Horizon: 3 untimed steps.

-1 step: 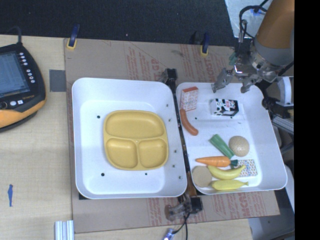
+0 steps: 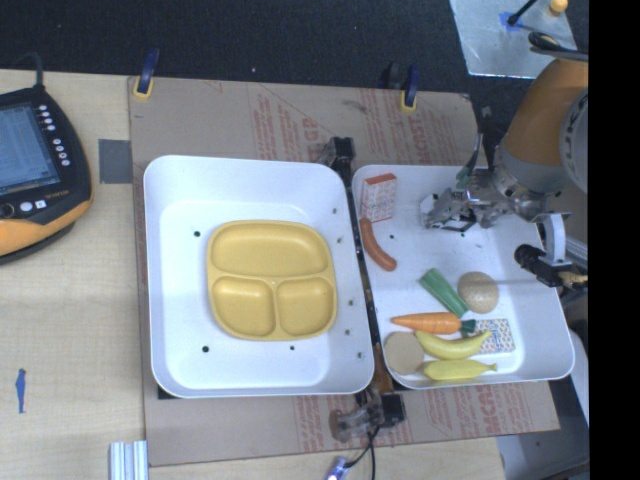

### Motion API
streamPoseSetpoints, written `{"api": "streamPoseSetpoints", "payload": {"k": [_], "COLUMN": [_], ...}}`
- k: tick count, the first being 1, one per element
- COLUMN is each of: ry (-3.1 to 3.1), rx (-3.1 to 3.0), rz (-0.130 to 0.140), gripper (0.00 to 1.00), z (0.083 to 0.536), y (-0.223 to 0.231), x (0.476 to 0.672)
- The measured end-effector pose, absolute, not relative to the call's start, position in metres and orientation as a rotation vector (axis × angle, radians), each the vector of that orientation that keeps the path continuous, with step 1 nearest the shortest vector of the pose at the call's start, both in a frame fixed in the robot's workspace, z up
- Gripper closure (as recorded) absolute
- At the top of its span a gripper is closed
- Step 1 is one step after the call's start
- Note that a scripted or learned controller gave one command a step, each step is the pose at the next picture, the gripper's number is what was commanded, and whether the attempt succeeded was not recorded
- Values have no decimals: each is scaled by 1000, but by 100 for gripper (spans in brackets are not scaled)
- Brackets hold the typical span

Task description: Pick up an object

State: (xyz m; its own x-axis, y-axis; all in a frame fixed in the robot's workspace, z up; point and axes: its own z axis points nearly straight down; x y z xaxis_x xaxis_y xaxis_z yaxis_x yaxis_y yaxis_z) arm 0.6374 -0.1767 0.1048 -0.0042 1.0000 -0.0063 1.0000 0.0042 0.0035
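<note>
The right bin (image 2: 540, 366) holds several toy foods: a small red and white carton (image 2: 379, 197), a sausage (image 2: 379, 245), a green piece (image 2: 441, 291), a tan round piece (image 2: 480, 291), a carrot (image 2: 428, 322), a banana (image 2: 452, 345), a yellow piece (image 2: 458, 370), a beige disc (image 2: 404, 352) and a patterned card (image 2: 497, 334). My gripper (image 2: 451, 211) hovers over the upper part of this bin, to the right of the carton, with nothing visible between its fingers.
The left bin (image 2: 170, 268) holds a yellow divided plate (image 2: 272, 278). A teach pendant (image 2: 35, 173) lies at the bench's left edge. Clamps (image 2: 146, 73) sit along the cardboard's far edge. The arm's orange band (image 2: 550, 103) rises at the right.
</note>
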Motion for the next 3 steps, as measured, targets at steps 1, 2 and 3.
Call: {"api": "streamPoseSetpoints", "payload": {"k": [1,2,3], "ry": [2218,2221,2238], "rx": [2217,2215,2215], "rz": [-23,-21,2], "gripper": [0,100,100], "z": [100,113,103], "y": [-158,-158,-169], "x": [656,658,660]}}
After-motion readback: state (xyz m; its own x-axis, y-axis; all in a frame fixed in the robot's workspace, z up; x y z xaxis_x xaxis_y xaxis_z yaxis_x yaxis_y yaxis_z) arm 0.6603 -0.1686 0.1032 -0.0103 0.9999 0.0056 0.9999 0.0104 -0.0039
